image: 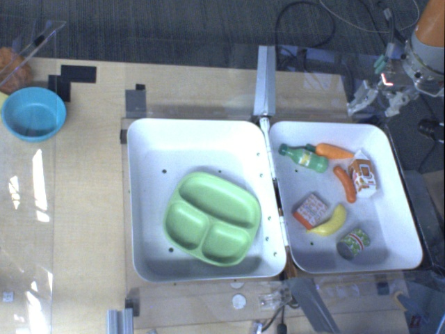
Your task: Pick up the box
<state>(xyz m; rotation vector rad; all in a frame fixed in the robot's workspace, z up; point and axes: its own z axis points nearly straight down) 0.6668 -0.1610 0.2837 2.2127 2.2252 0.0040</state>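
The box [311,209] is small, with a grey patterned top and orange-red sides. It lies flat in the right bin [400,218], left of centre, and touches a yellow banana [331,221]. My gripper [379,103] hangs above the bench beyond the right bin's far right corner, well away from the box. It is open, with nothing between its fingers.
Around the box in the right bin lie a green bottle [304,157], a carrot [335,151], a sausage [345,184], a white-and-orange carton [363,176] and a green can [354,243]. The left bin [149,158] holds a green divided plate [212,218]. A blue bowl [33,113] stands far left.
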